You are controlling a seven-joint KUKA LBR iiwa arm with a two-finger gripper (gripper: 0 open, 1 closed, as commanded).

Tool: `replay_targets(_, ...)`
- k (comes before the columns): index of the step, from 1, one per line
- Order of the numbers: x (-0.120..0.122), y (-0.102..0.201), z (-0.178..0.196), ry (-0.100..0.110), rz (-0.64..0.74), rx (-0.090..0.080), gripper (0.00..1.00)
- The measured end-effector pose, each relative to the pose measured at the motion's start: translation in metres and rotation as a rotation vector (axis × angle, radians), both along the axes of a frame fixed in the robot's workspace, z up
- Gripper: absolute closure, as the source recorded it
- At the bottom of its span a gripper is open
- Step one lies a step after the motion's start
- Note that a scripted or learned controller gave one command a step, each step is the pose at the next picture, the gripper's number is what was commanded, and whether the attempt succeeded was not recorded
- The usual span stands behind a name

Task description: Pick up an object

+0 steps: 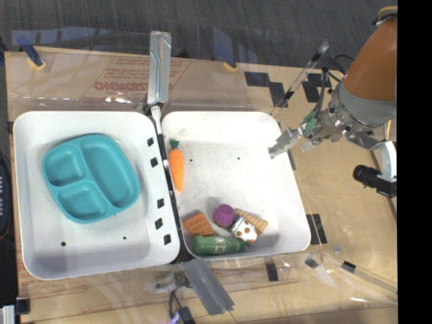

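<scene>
Above the right rim of the right-hand shallow white bin hangs the grey two-finger gripper, carried by the grey arm with its orange band reaching in from the right; whether the pincer is wide or narrow cannot be told from this angle, and nothing shows between its tips. Well apart from it, the toys lie lower in the same bin. An orange plastic carrot with a green top rests against the left wall. Near the front wall sits a cluster — a green plastic bottle lying on its side, a brown ridged bread-like piece just beside it, a small purple round toy, and a tan waffle cone with a white, red-dotted top, all touching or nearly so. Over in the left-hand white bin lies a teal plastic plate with three compartments.
</scene>
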State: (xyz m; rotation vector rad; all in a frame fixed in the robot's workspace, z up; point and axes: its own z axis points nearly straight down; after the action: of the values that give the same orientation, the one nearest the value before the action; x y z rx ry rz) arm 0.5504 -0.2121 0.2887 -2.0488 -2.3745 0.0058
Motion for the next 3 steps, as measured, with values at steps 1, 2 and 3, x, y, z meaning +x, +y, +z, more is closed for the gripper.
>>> replay_targets(1, -0.060, 0.003, -0.166, 0.006, 0.135, 0.006, 0.00)
replay_targets(2, 0.001, 0.011, -0.196, -0.007, 0.148, -0.001, 0.00)
replay_targets(3, -0.069, 0.025, -0.196, -0.006, 0.225, 0.002, 0.00)
